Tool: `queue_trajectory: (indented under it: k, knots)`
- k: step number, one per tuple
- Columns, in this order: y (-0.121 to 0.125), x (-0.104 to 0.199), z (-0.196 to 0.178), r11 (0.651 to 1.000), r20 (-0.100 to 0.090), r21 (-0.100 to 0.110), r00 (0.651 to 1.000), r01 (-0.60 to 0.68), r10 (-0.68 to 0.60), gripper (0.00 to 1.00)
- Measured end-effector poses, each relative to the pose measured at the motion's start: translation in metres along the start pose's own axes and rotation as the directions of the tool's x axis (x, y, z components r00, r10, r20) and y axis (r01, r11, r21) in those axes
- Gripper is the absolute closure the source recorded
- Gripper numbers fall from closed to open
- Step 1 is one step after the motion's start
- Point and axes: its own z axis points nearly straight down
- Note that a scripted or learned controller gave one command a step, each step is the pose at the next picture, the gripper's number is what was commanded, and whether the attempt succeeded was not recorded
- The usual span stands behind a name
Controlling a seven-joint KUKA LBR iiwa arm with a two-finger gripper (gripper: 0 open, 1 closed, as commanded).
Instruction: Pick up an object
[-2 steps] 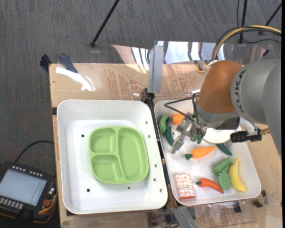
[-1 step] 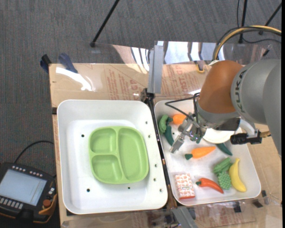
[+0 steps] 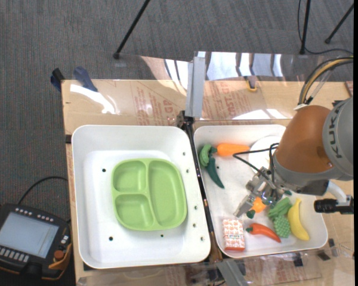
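Note:
My gripper (image 3: 251, 202) is low inside the right bin (image 3: 222, 250), near its middle, under the grey and orange arm (image 3: 307, 151). A small orange object (image 3: 260, 206) lies right against the gripper; whether it is held is unclear. Just to the right are a green knobbly toy (image 3: 280, 214) and a yellow banana (image 3: 297, 220). A red chili (image 3: 264, 231) lies in front of the gripper. A small orange-and-white box (image 3: 233, 234) sits at the bin's front left. An orange carrot (image 3: 230, 149) and a dark green pepper (image 3: 214, 171) lie at the back left.
The left bin (image 3: 89, 159) bears a green divided plate (image 3: 149, 193). A white dish (image 3: 265, 145) peeks out from under the arm at the back of the right bin. A teach pendant (image 3: 27, 237) lies on the floor at lower left.

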Motion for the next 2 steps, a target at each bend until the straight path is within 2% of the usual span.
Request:
queue_trajectory:
  k: [1, 2]
  knots:
    - [0.001, 0.0, -0.01, 1.0, 0.0, -0.002, 1.0, 0.003, -0.003, 1.0]
    - [0.083, 0.002, -0.106, 0.999, 0.009, -0.011, 0.999, -0.047, 0.047, 1.0]
